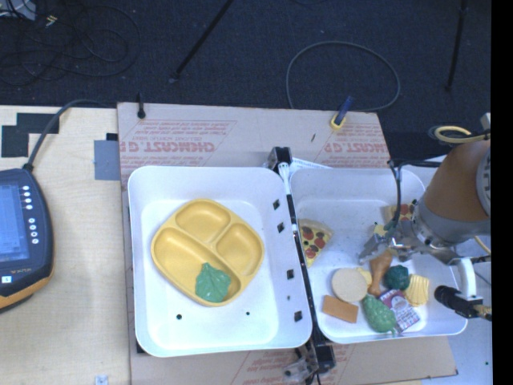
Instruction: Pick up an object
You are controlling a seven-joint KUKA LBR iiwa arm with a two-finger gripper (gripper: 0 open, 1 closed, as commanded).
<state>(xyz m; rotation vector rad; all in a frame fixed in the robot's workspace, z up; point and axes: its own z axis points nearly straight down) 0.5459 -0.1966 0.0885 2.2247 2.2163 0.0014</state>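
Arm (pixel 461 195) low over right bin (pixel 353 191); gripper (pixel 383 247) among toy food by drumstick (pixel 381 265), near pizza slice (pixel 313 239). Jaw state: cannot tell. Left bin (pixel 200 339): yellow plate (pixel 208 247), green leaf (pixel 212 283).

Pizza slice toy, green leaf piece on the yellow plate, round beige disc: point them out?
Pizza slice toy (pixel 313 238), camera view, centre of the slice.
Green leaf piece (pixel 212 283), camera view, its middle, on the plate.
Round beige disc (pixel 349 284), camera view, centre of its face.
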